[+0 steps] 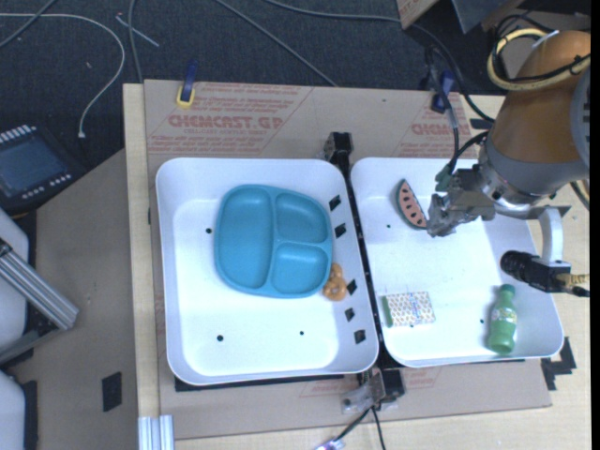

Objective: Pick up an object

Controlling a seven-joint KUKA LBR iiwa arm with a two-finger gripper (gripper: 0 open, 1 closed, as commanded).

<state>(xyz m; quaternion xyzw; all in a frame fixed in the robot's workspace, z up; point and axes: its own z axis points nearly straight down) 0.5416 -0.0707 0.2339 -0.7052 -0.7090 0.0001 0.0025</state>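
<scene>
My gripper (441,223) hangs over the upper middle of the right bin (469,350), just right of a watermelon slice toy (410,203) that lies on the bin floor. The gripper's tip points down beside the slice, and nothing visible sits between its fingers. A green bottle (502,320) lies at the bin's lower right. A small speckled packet (409,308) lies near the bin's lower left. In the left bin (187,279), a blue divided plate (273,240) rests with a small orange-tan object (335,285) at its lower right edge.
The arm's orange and grey body (539,111) looms over the right bin's upper right corner. A black fitting (534,270) juts in at the right rim. Black clips line the divider (349,242) between the bins. Cables trail behind the bench.
</scene>
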